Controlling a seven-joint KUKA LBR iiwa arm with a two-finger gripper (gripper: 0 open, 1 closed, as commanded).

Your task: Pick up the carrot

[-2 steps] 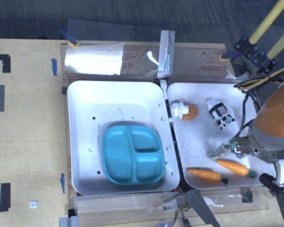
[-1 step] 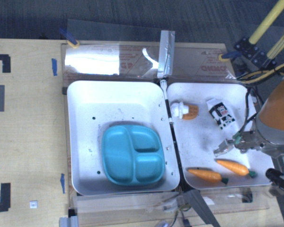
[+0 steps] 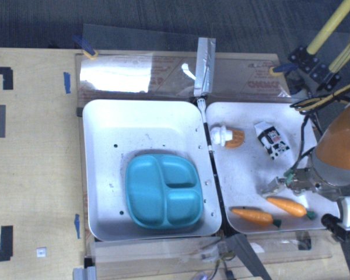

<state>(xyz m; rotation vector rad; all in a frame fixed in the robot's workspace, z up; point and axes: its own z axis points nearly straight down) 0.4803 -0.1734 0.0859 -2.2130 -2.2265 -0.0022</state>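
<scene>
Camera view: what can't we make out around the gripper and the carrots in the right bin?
- Gripper: finger state unreadable, small and blurred against the bin floor.
- Arm: cut off by the right edge.
- Nearer carrot: whether the gripper touches it is unclear.
- Front carrot: green end blurs into the right bin wall.
- Black-and-white item: too small to identify.

Pale wooden counter (image 3: 29, 174) (blue tape (image 3: 66, 82) bits stuck on it) below dark grey carpet floor (image 3: 163, 4), evenly lit.

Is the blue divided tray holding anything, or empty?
Empty. The blue tray lies flat in the left bin, and all three compartments show bare blue.
</scene>
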